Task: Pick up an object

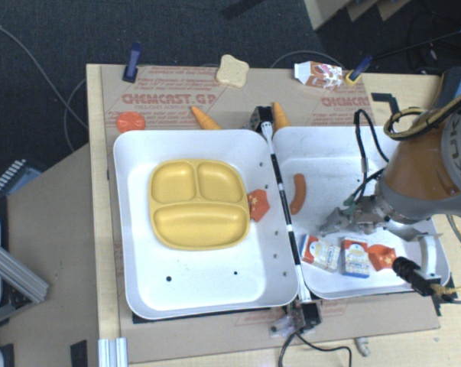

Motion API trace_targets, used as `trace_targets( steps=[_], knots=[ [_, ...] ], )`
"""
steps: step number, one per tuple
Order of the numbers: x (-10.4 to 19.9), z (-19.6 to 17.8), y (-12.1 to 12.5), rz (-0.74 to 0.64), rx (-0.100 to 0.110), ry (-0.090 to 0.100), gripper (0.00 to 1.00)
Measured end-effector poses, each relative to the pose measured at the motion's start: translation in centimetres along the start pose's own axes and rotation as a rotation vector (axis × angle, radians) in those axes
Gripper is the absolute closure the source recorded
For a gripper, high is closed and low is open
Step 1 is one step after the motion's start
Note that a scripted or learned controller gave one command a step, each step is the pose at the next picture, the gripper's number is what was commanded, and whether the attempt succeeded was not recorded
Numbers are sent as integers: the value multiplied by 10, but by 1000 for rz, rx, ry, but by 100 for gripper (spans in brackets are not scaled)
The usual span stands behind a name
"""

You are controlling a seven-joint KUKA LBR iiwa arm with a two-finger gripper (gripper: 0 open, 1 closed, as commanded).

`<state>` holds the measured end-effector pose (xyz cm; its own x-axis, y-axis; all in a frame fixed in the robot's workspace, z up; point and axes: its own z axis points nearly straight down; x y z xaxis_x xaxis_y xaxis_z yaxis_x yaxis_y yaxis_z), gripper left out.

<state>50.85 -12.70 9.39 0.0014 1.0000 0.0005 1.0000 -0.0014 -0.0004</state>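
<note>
Two shallow white plastic bins side by side: left bin (138, 205) well off to the gripper's left, right bin (329, 147) directly beneath it. In the left bin, far from the gripper, a yellow three-compartment plastic plate (198, 205), with a small red-orange toy piece (258, 203) touching its near edge. Grey arm with orange band (421, 167) reaching in above the right bin. Two-finger gripper (351, 219) low over the bin floor.

Likely step: closing in on a candidate. Nearest, just below the gripper: a small white-and-red printed carton (323, 252), beside it a white-and-blue printed carton (356, 258) and a red crumpled wrapper piece (381, 257). To the gripper's left, a brown-orange toy sausage (297, 193), lying apart and free. Best done by centring over one item only, avoiding the clustered neighbours. Cannot tell how wide the gripper stands; nothing visibly grasped.
</note>
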Motion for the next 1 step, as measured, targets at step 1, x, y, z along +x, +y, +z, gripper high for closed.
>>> trace_targets(
  steps=[1],
  knots=[
    [-21, 10, -30, 0, 3, 0, 0]
  ],
)
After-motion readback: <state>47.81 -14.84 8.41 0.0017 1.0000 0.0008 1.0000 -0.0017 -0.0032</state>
